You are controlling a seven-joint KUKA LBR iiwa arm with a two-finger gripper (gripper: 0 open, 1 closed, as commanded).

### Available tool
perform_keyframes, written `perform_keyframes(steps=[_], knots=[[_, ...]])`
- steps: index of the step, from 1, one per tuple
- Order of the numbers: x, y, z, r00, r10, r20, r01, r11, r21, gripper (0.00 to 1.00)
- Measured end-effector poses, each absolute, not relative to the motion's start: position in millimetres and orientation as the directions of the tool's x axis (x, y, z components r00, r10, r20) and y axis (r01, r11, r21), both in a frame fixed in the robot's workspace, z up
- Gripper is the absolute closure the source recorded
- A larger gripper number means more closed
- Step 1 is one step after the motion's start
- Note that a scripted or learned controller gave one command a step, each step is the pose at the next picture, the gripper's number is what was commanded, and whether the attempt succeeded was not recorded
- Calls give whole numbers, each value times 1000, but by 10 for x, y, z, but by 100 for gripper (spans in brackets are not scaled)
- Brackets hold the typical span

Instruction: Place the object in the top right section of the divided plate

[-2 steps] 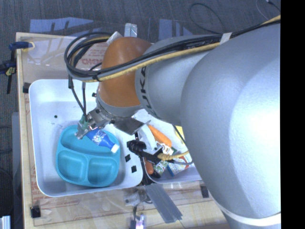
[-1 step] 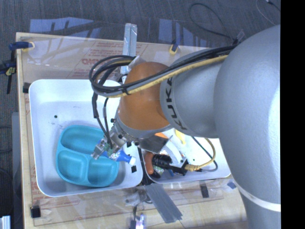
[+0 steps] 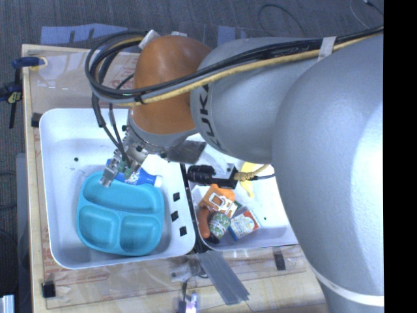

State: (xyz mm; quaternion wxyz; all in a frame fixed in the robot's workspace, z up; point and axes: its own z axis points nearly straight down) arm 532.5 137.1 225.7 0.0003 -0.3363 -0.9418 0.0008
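Left bin point(image 3: 55, 175): white, shallow, holding a blue divided plate point(image 3: 122, 217) with one long section along its upper side and two smaller sections below; three small black marks on the bin wall right of the plate

Upper edge of plate: small object point(image 3: 144, 178), blue and white, lying at the plate's rim towards its upper right end, directly under the gripper; whether inside the section or on the rim, not clear

Gripper point(image 3: 119, 170): above the plate's upper edge, pointed down and to the left; fingers point(image 3: 109, 173) slightly apart as far as can be made out, green and metallic at the tips; nothing visibly clamped between them, though tips small and blurred

Right bin point(image 3: 277, 230): white, holding an orange and white item point(image 3: 218, 201), a round green-lidded item point(image 3: 219, 224), a small red and white carton point(image 3: 244, 225), a black item point(image 3: 200, 173) near the upper left corner, and something yellow point(image 3: 251, 173) beside it

Hidden or cut off: upper and right parts of right bin covered by grey arm point(image 3: 306, 129) and orange band point(image 3: 166, 90); upper right of left bin likewise covered; black cable loops point(image 3: 104, 64) over bench top; labels on small items unreadable
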Motion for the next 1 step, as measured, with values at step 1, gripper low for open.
perform_keyframes(steps=[1], knots=[[5086,1927,1194,-558,830,1,830,558,-6,100]])
